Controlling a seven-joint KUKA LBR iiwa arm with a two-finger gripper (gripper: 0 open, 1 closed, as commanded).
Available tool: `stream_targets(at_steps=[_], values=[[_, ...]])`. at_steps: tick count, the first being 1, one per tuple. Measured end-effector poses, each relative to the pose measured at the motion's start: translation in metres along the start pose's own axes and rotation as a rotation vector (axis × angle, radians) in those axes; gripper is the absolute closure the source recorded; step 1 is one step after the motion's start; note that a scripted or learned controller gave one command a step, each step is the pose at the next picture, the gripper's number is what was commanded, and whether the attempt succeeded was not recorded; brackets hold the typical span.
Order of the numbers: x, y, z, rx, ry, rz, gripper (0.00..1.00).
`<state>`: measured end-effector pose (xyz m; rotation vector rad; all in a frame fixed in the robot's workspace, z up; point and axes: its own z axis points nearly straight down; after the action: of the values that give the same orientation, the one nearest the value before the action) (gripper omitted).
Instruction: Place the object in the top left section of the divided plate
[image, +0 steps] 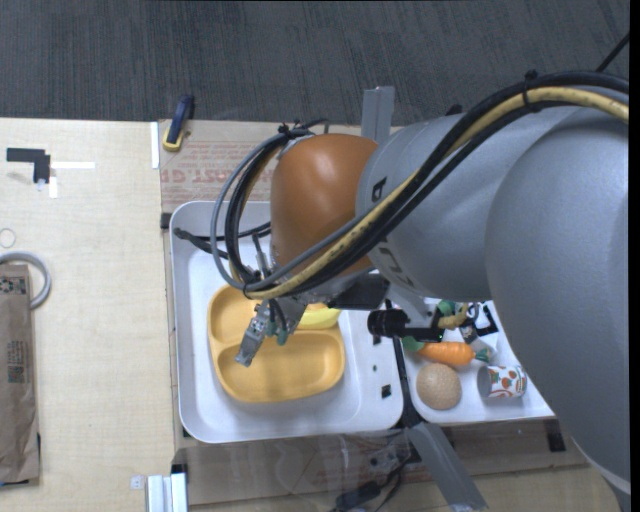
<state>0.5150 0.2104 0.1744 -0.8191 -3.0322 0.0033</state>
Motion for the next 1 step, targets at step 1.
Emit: stream_targets(at_steps=[1], values=[[-0.0018, -0.0007, -0.0088, 0.000, -0.001, 0.006, 1.00]])
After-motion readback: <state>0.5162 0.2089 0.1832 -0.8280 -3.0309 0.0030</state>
